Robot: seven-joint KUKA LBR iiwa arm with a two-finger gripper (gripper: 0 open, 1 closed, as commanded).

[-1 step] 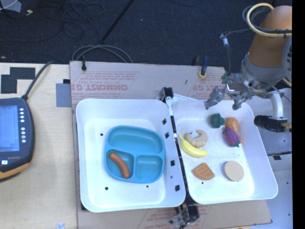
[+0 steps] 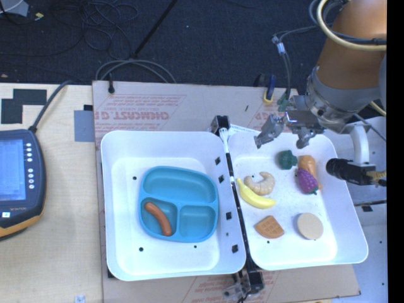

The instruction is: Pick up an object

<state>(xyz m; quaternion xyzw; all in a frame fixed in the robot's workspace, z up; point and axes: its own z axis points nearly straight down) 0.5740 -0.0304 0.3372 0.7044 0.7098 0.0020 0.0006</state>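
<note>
Camera view, looking down at a slant on two white bins set side by side. The left bin (image 2: pixel 120 232) holds a blue divided plate (image 2: pixel 178 204); a sausage (image 2: pixel 158 218) lies in the plate's large left compartment, running diagonally. The right bin (image 2: pixel 344 235) holds the loose objects. A yellow banana (image 2: pixel 254 196) lies near the bin's left wall, with a pale shrimp (image 2: pixel 263 182) curled just above it and touching it. A dark green piece (image 2: pixel 288 160) sits toward the bin's far edge. To its right an orange carrot (image 2: pixel 308 165) lies against a bunch of purple grapes (image 2: pixel 307 181). Nearer the camera, an orange-brown wedge (image 2: pixel 269 227) and a round tan disc (image 2: pixel 310 226) lie apart from each other on the bin floor.

The arm (image 2: pixel 350 49) enters from the right, its orange band uppermost in the frame. The gripper (image 2: pixel 287 134) hangs over the far edge of the right bin, above the green piece and the carrot and clear of both. Its two fingers (image 2: pixel 267 133) stand apart, with nothing between them. All objects rest in the bins. A pendant (image 2: pixel 19 182) with a lit screen lies on the bench at far left, well apart from the bins.
</note>
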